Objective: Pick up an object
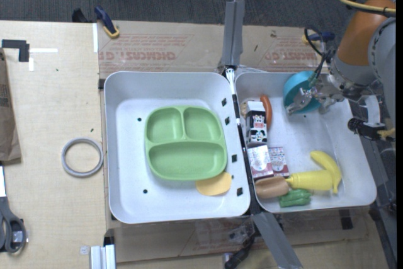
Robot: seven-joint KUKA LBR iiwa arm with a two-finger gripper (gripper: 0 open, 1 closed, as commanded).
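Two white bins sit side by side. Nearest in the right bin (359, 195) there's a green toy (295, 200), a hot dog (272, 186) and a yellow banana (320, 174), with small packets (267, 160) along its left wall. The left bin (119, 135) holds a green divided plate (186, 143) with a yellow chip (214, 185) at its near edge. Farther back on the right, the gripper (306, 101) is down against a teal bowl (297, 90); can't tell if it's actually grabbing it. A grey ring (82, 157) lies on the bench, left.
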